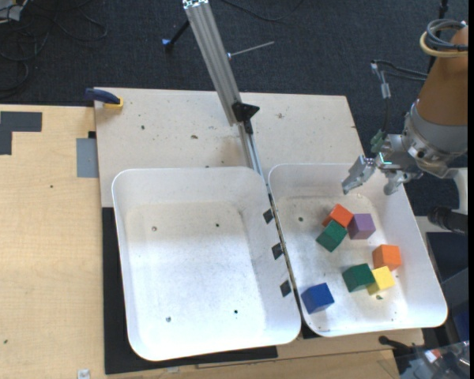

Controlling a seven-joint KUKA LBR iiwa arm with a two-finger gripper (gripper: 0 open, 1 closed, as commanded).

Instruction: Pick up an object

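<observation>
Several small coloured blocks lie in the right bin (pixel 300 181): an orange one (pixel 341 215) touching a dark green one (pixel 331 237), a purple one (pixel 362 226), a second orange one (pixel 387 256), a green one (pixel 358 276) beside a yellow one (pixel 381 279), and a blue one (pixel 317 297) near the front left corner. My gripper (pixel 377 178) hangs above the bin's far right part, its two fingers spread apart with nothing between them. It is up and to the right of the orange and purple blocks, apart from them.
The left bin (pixel 142 188) lies beside the right one, split from it by a rim with black clips (pixel 276 249). A slanted aluminium bar (pixel 218 61) rises behind the bins. A wooden table (pixel 39 235) lies to the left.
</observation>
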